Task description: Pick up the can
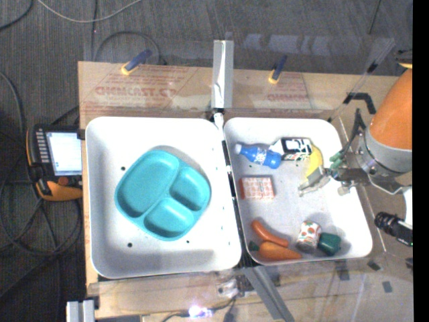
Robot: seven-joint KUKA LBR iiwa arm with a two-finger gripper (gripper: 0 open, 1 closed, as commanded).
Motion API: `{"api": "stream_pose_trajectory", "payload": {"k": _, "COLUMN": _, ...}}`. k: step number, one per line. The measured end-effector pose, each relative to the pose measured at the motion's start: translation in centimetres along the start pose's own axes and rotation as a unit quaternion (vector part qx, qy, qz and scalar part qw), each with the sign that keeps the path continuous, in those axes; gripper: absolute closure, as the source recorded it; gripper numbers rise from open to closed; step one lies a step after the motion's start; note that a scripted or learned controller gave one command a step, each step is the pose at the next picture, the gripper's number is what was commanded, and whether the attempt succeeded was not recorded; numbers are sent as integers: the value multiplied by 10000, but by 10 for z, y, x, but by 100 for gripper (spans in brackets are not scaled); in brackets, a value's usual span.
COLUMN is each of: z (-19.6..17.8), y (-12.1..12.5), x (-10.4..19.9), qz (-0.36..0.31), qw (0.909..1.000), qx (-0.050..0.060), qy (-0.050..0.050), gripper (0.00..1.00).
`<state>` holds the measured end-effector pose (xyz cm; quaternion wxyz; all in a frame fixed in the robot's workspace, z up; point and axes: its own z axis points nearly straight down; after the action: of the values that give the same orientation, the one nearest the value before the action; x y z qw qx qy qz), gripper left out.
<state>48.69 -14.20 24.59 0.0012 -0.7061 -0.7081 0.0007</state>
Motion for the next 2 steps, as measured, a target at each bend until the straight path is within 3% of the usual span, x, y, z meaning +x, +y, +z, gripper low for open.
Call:
{"api": "stream_pose_trajectory", "payload": {"k": 1, "z": 134, "y": -4, "x": -15, "qz": -14, "qw": 10000, "qx": 10, "qy": 10, "gripper": 0}}
{"api": "stream_pose_trajectory", "payload": {"k": 2, "z": 155, "y": 0, "x": -25, "qz": -1379, "qw": 9904, "qx": -49, "qy": -5, "gripper": 0}}
